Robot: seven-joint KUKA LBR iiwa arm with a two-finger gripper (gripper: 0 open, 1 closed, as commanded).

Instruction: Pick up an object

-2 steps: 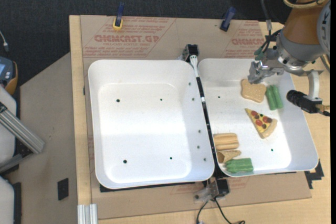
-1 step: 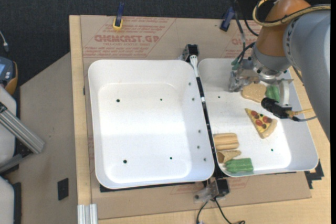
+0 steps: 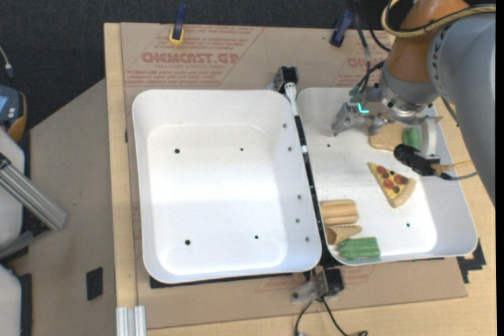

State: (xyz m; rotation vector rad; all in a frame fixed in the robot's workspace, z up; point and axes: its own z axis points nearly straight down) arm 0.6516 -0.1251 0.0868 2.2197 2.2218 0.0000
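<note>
At the near edge of the right-hand shallow white bin (image 3: 449,236), a green, rounded rectangular toy block (image 3: 359,249) is lying closest to the camera, pressed into the bin's front left corner. Just behind it, a small tan wedge-shaped piece (image 3: 343,233) is resting, and behind that again a tan, ribbed, bread-like roll (image 3: 339,210) is lying against the divider between the bins. Toward the middle of the same bin, a toy pizza slice with a yellow top, red dots and a pale crust (image 3: 392,183) is lying flat, its tip pointing toward the far left.

At the far end of this bin, the two-finger gripper (image 3: 352,119) is being held low over the floor, its grey fingers pointing left; whether they are spread or closed cannot be told. Nothing is being seen between them. The pizza slice is lying nearer the camera than the gripper and well apart from it. Beneath the grey arm's wrist (image 3: 413,94), a tan flat object (image 3: 386,141) and a green piece (image 3: 410,136) are being partly hidden.

The left-hand white bin (image 3: 150,169) is resting on the brown cardboard-covered bench (image 3: 201,55).
</note>
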